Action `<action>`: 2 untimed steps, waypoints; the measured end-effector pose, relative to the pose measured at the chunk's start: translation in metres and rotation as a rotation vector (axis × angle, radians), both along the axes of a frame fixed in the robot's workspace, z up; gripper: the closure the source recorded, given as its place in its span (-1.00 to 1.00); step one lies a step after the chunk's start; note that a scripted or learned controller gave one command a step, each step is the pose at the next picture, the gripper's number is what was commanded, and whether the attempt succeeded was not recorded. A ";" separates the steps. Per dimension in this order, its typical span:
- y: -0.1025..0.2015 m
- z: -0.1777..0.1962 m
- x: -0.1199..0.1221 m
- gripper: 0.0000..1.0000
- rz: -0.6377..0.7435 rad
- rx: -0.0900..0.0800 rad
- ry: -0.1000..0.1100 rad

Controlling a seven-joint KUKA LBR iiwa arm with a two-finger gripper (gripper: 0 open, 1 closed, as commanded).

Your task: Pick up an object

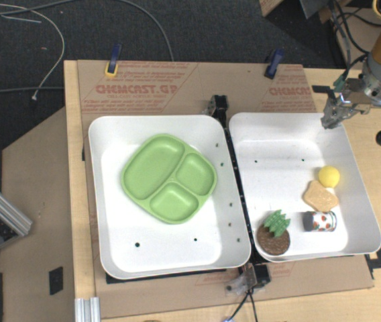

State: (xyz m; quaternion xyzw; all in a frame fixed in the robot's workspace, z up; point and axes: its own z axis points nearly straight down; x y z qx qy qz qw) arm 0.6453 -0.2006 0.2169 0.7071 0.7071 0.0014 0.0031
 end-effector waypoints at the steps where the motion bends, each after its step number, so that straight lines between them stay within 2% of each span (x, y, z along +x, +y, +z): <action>1: 0.000 0.010 0.001 1.00 0.001 0.001 0.002; 2: 0.048 0.020 -0.013 1.00 0.005 0.005 0.008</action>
